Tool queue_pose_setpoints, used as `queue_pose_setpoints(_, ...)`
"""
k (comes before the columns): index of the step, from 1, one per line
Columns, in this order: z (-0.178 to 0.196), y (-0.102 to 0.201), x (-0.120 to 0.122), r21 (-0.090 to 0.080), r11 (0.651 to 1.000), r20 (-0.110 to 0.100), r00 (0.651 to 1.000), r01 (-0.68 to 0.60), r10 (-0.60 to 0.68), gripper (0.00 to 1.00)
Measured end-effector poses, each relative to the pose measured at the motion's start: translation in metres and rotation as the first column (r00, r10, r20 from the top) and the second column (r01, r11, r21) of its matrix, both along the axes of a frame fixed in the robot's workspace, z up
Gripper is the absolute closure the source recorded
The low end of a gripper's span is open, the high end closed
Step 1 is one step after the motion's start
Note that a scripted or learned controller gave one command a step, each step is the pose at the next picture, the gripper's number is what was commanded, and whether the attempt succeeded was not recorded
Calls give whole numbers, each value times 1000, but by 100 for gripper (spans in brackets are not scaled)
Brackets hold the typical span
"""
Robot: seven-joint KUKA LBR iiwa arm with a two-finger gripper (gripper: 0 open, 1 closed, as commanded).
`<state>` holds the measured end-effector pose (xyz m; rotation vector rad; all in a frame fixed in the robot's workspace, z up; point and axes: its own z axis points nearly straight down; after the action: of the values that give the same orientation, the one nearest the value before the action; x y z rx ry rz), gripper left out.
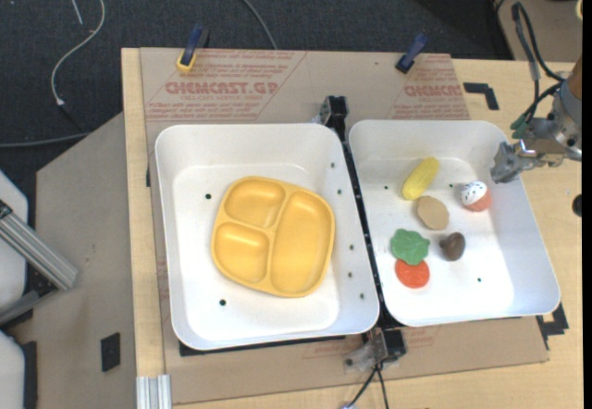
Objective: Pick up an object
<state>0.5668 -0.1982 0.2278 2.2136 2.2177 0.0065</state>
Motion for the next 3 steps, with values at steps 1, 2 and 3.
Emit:
queue_pose_setpoints(1, 18, 0, 1, 2, 1000, -5, 1000, 0, 0, 100)
queue_pose_setpoints(2, 7, 49, -2, 6, 1000, -11, 1000, -4, 4, 100)
queue_pose_setpoints(3, 4, 100, 9, 6, 1000, -11, 1000, -5, 5, 100)
